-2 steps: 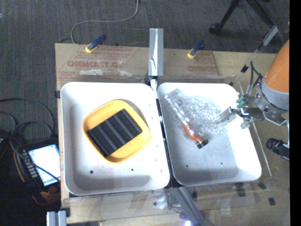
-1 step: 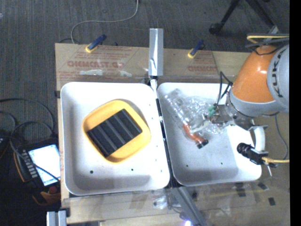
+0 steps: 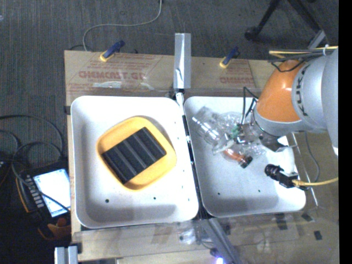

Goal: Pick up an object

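A single fixed camera hangs above the surface (image 3: 165,70) and looks down at a slant, far enough off to take in both white bins whole: the left bin (image 3: 82,147) and the right bin (image 3: 253,197) sit side by side across the middle of the frame. Dark floor (image 3: 44,15) fills the top and left margins. The arm (image 3: 300,95) enters from the right edge, near the lens and large.

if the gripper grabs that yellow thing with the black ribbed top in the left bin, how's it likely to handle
The yellow object looks wide and low, so it likely won't roll or tip. Its broad body may be too wide for a two-finger grasp. The rounded, smooth-looking rim could slip; the black ribbed insert might offer better purchase.
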`<state>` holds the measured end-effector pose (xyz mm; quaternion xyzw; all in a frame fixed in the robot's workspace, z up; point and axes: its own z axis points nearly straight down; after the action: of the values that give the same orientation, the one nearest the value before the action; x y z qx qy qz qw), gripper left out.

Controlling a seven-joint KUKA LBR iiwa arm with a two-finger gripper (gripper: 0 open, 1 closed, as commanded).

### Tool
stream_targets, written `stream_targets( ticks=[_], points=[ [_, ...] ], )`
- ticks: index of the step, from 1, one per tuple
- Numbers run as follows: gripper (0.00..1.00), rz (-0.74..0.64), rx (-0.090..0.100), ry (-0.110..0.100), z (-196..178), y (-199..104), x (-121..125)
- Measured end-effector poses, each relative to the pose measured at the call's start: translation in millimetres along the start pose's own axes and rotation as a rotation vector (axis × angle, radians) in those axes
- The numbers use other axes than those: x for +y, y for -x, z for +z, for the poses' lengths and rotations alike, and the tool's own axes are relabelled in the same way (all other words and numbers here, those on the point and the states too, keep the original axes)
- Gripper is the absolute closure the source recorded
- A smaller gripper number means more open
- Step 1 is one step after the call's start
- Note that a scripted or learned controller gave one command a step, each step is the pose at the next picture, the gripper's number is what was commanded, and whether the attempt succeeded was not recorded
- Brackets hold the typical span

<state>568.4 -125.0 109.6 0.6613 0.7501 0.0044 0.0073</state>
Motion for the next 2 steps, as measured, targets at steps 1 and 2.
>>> stream_targets(
  ticks=[1,2],
  points=[
    [0.0,-0.073,0.001,-0.01,4,11,11],
    [0.0,-0.105,0.012,-0.011,5,35,18]
  ],
)
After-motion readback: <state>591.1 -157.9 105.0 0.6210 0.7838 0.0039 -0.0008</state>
